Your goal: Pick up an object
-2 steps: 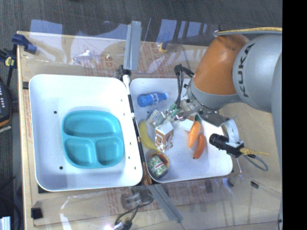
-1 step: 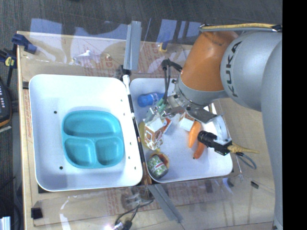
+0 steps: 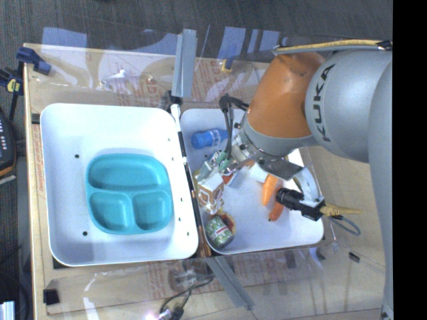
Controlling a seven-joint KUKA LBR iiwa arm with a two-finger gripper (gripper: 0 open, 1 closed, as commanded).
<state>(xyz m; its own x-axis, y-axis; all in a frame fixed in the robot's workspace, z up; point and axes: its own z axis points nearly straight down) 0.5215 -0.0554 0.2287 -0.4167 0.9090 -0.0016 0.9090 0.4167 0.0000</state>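
My gripper (image 3: 223,167) reaches down into the right bin (image 3: 293,235), near its left wall, under the arm's orange band. Its tip sits right over a small printed carton (image 3: 209,193), among a clutter of green and white packaging. I cannot make out whether anything is between its parts. A blue bottle (image 3: 207,139) lies at the bin's far left. An orange carrot-like piece (image 3: 271,195) lies to the right of the gripper. A round green and brown object (image 3: 219,229) rests at the near left corner.
The left bin (image 3: 60,125) holds a turquoise divided tray (image 3: 128,193). A metal rail (image 3: 185,62) stands behind the bins. A black fitting with a cable (image 3: 300,204) hangs from the arm over the right bin's near right part.
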